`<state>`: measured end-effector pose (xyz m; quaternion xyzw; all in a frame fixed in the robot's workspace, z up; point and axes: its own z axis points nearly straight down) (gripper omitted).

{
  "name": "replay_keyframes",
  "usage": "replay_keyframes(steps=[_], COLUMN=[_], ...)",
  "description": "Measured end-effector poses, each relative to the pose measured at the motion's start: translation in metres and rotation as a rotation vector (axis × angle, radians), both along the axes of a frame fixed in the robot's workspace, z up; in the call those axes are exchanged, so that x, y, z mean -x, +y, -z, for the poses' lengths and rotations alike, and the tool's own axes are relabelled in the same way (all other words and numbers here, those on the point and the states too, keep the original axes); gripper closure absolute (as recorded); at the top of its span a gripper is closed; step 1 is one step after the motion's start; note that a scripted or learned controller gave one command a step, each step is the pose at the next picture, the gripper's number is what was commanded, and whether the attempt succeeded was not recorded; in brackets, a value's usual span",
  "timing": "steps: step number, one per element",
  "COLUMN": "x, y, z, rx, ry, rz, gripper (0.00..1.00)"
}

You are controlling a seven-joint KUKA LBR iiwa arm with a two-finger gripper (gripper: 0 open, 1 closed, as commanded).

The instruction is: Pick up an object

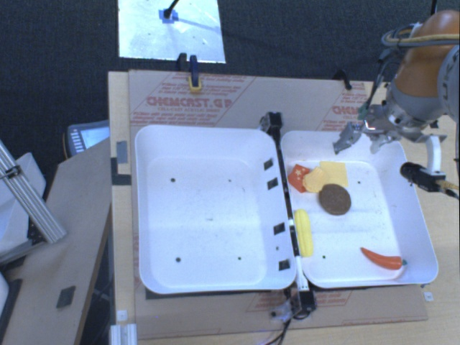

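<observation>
The gripper is hovering with its fingers spread and nothing between them above the far rim of the right bin, beyond the brown disc.

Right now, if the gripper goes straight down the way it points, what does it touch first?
Probably the bare floor of the right bin near its back edge. The gripper looks behind the yellow slice, though depth is unclear.

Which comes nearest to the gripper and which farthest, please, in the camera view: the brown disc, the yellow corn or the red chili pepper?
From the gripper:
1. Brown disc, mid-bin, below the gripper.
2. Yellow corn, by the divider on the bin's left.
3. Red chili pepper, near the front right corner.
</observation>
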<state>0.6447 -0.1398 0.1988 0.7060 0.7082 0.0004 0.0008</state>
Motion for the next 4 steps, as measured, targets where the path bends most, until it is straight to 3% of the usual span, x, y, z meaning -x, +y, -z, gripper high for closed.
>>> replay_keyframes(steps=[1,2,3,4], x=[0.08,0.016,0.065,0.011], y=[-0.036,-0.018,0.003,0.012], z=[0.073,0.081,0.035,0.103], rx=[-0.001,0.001,-0.001,0.001], ry=[0.011,-0.005,0.0,-0.005], rz=[0.008,-0.004,0.001,-0.004], gripper=[0.0,0.0,0.0,0.0])
